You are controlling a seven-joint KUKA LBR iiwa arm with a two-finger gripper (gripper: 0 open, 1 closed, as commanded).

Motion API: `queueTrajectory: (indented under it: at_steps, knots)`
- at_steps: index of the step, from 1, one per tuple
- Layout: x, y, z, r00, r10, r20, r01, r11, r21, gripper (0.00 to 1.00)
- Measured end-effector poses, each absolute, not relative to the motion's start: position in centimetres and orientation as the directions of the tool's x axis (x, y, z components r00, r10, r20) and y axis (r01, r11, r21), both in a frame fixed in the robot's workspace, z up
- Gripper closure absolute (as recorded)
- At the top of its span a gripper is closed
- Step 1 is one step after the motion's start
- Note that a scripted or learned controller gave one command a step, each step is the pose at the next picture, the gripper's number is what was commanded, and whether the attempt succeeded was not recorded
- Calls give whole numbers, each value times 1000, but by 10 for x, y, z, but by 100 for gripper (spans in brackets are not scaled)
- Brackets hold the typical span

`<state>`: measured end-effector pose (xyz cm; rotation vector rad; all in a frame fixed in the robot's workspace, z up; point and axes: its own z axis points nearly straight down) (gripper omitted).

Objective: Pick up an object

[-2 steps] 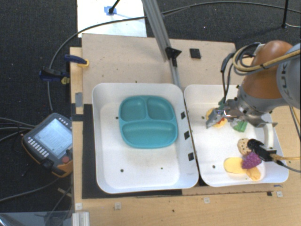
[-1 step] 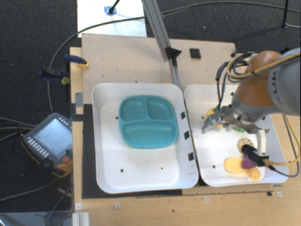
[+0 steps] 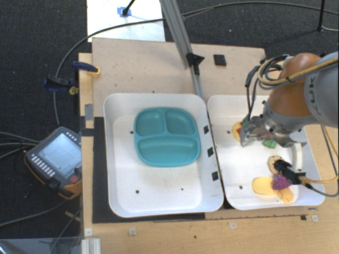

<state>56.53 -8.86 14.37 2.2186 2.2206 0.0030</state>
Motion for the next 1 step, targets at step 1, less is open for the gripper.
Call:
queueTrajectory:
  at_steps: [1]
  knots:
    - [569, -89, 208, -4, 1000, -1, 1000, 4, 9, 100]
